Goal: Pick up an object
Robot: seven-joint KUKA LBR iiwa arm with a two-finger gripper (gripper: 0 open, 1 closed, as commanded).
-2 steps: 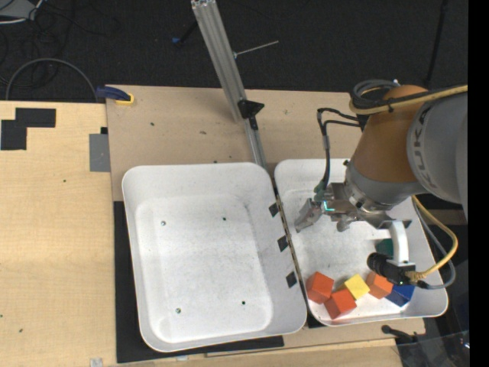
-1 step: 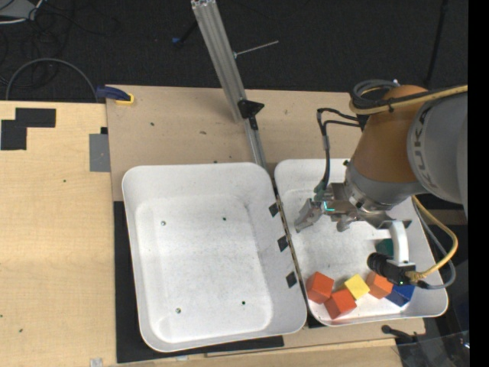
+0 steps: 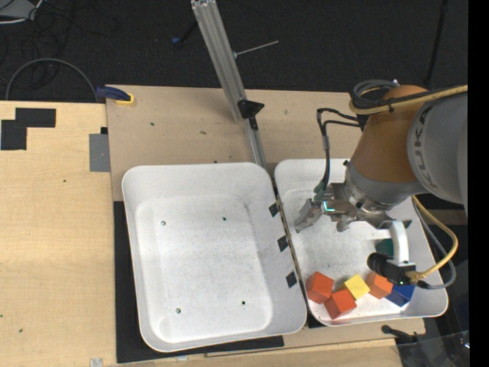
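My gripper (image 3: 326, 219) hangs over the upper middle of the right bin (image 3: 306, 176). Its fingers (image 3: 308, 215) are spread open with only white bin floor between them. Several blocks lie at the bin's front, well below the gripper: an orange-red block (image 3: 320, 286), a red block (image 3: 341, 303), a yellow block (image 3: 357, 287), an orange block (image 3: 380, 285) and a blue block (image 3: 399, 293). A green piece (image 3: 384, 246) shows partly under the arm's white bracket.
The left bin (image 3: 145, 205) lies beside the right one, with black clips (image 3: 281, 242) along the shared wall. A slanted aluminium bar (image 3: 225, 63) rises behind the bins. The grey and orange arm (image 3: 397, 151) covers the right bin's far right.
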